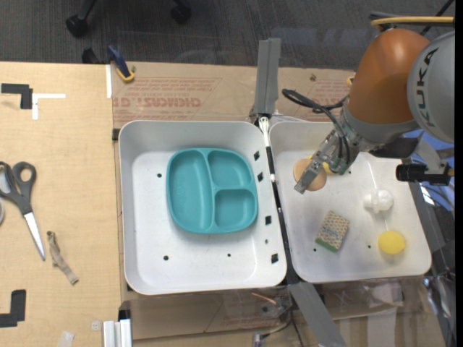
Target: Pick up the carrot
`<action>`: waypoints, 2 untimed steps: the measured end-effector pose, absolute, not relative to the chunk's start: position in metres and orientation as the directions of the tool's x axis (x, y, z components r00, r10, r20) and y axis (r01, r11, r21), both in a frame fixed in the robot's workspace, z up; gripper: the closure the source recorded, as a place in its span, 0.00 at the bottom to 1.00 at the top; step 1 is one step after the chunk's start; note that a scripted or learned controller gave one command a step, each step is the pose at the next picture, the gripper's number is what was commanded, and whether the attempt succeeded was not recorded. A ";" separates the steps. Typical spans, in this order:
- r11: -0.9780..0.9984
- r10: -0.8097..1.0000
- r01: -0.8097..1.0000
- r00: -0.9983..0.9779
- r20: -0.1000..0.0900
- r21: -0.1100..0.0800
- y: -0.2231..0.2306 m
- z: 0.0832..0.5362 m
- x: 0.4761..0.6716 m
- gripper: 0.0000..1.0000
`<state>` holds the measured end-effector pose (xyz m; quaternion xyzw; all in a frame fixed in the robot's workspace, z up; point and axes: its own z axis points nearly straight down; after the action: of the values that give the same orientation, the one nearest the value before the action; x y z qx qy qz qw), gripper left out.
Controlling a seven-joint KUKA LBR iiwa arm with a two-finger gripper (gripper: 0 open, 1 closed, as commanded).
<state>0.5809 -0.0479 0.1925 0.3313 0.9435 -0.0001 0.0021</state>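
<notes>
The gripper (312, 175) was low over the upper left part of the right bin (405, 266), just above a pale orange piece that seemed to be the carrot (307, 173). If its hand was wide, narrow or holding something, I cannot tell. In the same bin, toward the lower right of the frame, lay a sponge (333, 230), a small white object (377, 201) and a yellow ball (392, 243), well apart from each other. The left bin (137, 266) held a teal divided plate (213, 191). At the left edge of the frame, scissors (23, 201) rested on the wooden bench (58, 143).
</notes>
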 end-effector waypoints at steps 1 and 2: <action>0.546 0.838 0.838 -0.546 -0.003 0.001 -0.007 0.208 0.569 1.00; 0.542 0.840 0.840 -0.542 -0.002 -0.001 -0.064 0.250 0.479 1.00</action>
<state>0.4788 -0.0642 0.2503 0.4784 0.8781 -0.0006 0.0005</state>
